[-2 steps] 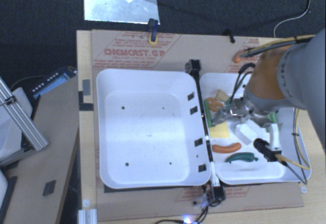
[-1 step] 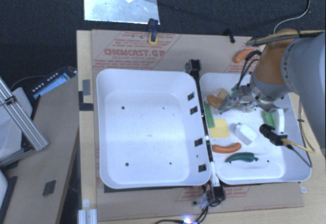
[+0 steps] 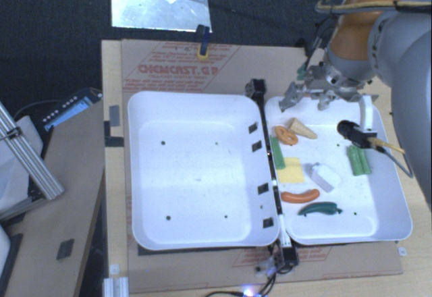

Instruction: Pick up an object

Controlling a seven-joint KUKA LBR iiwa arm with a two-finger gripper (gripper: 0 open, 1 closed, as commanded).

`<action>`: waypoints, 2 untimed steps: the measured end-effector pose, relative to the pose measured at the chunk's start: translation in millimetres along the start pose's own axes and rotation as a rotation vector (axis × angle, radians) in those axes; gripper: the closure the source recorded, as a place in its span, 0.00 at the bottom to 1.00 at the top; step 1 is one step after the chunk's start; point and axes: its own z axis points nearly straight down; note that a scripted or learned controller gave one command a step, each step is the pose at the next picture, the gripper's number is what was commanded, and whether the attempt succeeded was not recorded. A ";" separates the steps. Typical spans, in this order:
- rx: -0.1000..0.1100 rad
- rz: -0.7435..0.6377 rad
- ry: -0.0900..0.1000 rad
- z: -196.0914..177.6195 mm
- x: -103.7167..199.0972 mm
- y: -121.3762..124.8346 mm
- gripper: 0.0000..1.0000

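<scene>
From the camera view, red lettering reading roughly "CHEMCAST GP" is seen on the brown board [image 3: 182,66] beneath both bins. In the right bin [image 3: 395,221] small items are scattered: an orange pretzel [image 3: 285,135], a tan cone [image 3: 302,129], a yellow square [image 3: 291,170], a white block [image 3: 322,177], an orange sausage [image 3: 300,196], a dark green pod [image 3: 319,208] and a green bar [image 3: 358,160]. The gripper [image 3: 312,94] is held over that bin's far edge, fingers spread, nothing gripped between them. The left bin [image 3: 145,221] lies alongside.

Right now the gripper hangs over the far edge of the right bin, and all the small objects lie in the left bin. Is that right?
One thing is wrong: the camera view shows the small objects, such as the yellow square and green pepper, in the right bin, not the left. The gripper does hang over the right bin's far edge.
</scene>
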 end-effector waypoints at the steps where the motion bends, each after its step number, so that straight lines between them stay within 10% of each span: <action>1: 0.008 0.001 -0.002 -4.9 -4.0 -2.5 1.00; 2: 0.010 0.005 0.000 -35.4 27.5 13.2 1.00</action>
